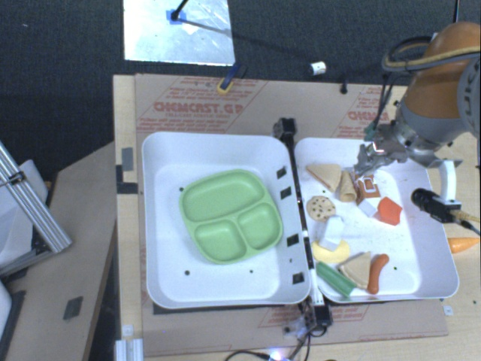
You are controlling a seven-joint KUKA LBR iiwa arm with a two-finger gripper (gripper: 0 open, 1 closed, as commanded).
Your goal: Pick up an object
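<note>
- Bins, 2: white, side by side in mid-frame; left bin point(161, 201), right bin point(432, 277).
- Tray point(225, 215), 1: green, three compartments, lying flat in the left bin.
- Gripper point(368, 164), 1: over the upper part of the right bin, just above the box and the cone; whether it grips anything cannot be told.
- Loose things in the right bin, 10:
- Box point(366, 190), 1: brown and white, upper middle, beside the cone.
- Cone point(347, 188), 1: tan, touching the wedge.
- Wedge point(325, 175), 1: tan, upper left of the bin.
- Block point(389, 211), 1: orange-red, right of the box.
- Cookie point(321, 207), 1: near the left wall.
- White piece point(331, 227), 1: below the cookie.
- Yellow piece point(331, 251), 1: below the white piece.
- Bread slice point(356, 265), 1: lower middle.
- Sausage point(376, 271), 1: lying across the bread slice.
- Green stick point(334, 279), 1: lower left corner.
- Carrot point(462, 243), 1: at the right bin's right rim.
- Foil sheet point(176, 21), 1: top left of frame.
</note>
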